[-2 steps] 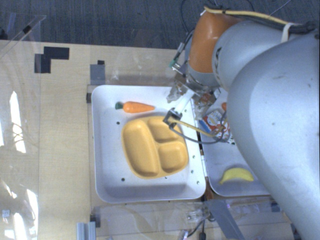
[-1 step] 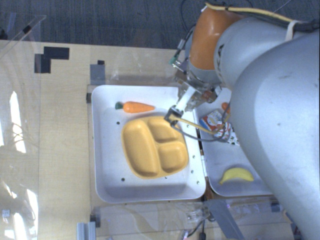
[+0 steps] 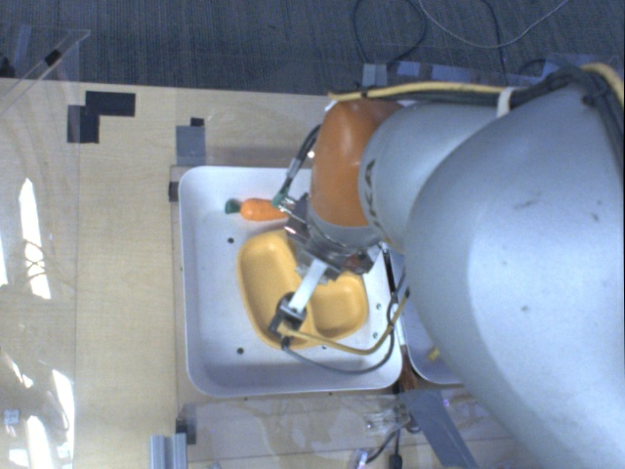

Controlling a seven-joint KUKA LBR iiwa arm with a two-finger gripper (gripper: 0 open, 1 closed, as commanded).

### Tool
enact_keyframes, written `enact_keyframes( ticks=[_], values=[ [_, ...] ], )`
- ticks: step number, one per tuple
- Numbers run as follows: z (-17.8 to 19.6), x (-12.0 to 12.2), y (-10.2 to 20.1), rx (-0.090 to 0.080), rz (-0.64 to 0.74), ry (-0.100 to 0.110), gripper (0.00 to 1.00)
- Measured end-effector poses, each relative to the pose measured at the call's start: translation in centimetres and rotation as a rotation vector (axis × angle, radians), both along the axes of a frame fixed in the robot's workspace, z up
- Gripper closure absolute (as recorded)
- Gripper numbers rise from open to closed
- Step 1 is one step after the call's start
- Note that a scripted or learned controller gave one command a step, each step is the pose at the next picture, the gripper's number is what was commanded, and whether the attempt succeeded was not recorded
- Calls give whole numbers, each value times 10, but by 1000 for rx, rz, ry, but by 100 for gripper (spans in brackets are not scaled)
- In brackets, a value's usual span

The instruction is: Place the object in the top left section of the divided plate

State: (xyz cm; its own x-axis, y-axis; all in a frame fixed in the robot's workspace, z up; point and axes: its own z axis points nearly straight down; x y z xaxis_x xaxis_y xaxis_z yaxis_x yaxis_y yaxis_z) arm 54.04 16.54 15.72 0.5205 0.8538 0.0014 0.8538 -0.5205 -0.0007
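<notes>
- Dark grey carpet (image 3: 244,18) runs along the far side of the camera view, with thin black cables (image 3: 459,13) looped loose on it.
- Pale wooden bench (image 3: 127,262) fills the near ground. A clear plastic panel (image 3: 39,213) stands over its left part and catches window glare.
- Black tape marks (image 3: 98,113) sit on the bench's far left. Grey metal brackets (image 3: 191,143) stand at the corners of the bin.
- Shallow white bin (image 3: 210,350) sits mid-frame. A sliver of the second white bin (image 3: 422,360) shows to its right, mostly under the arm.
- Yellow divided plate (image 3: 264,281) lies flat in the middle of the first bin. One rounded section is clear on its left; another, lower right, is partly covered by the robot.
- Toy carrot (image 3: 260,209), orange with a green tip pointing left, lies on the bin floor just beyond the plate's far rim. It is outside the plate and in none of its sections.
- Grey arm (image 3: 508,262) takes up the whole right side, with the orange band (image 3: 342,174) above the wrist.
- Gripper (image 3: 330,254) hangs low over the plate's far right part, just beside the carrot's blunt end. The wrist hides it from above, so I cannot tell whether it is open or closed, and nothing shows as held.
</notes>
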Motion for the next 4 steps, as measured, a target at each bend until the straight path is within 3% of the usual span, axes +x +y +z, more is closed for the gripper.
enact_keyframes(
  ticks=[1,2,3,4],
  values=[
    [11,1,0,2,-1,-2,100],
    [76,-32,23,0,108,-3,100],
    [1,-54,19,0,232,0,100],
    [-64,-26,62,2,89,-15,100]
  ],
)
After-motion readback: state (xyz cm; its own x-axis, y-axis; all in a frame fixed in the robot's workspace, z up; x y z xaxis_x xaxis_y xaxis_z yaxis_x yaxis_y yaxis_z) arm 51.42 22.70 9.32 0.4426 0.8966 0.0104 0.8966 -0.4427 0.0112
